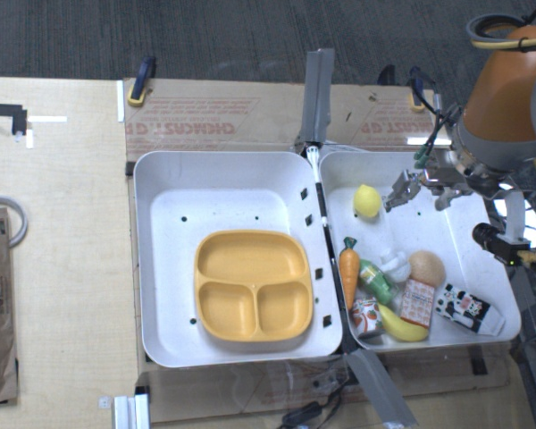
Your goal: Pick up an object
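Dark carpet runs behind a pale wooden desk (62, 239) that carries two shallow white bins side by side. Reaching in from the right, the grey arm with its orange band (509, 88) hangs over the upper part of the right bin (447, 231). Its end effector (420, 191) shows two fingers spread apart with nothing between them, so no pickup has happened yet; descent, closing and lift all look to be left. Just beside the end effector, toward the divider, lies a lemon (367, 201), the nearest candidate. Further toward the front rim sit a carrot (348, 273), a green-topped bottle (376, 281), a banana (402, 325), a brownish round item (426, 264), a red-and-white carton (416, 302) and a black-and-white patterned box (463, 308). Well beyond the lemon, in the left bin (161, 239), rests a yellow divided plate (253, 285). How high the fingertips hang above the bin floor is hard to judge from this angle, and the small white thing beside the bottle is too blurred to name.
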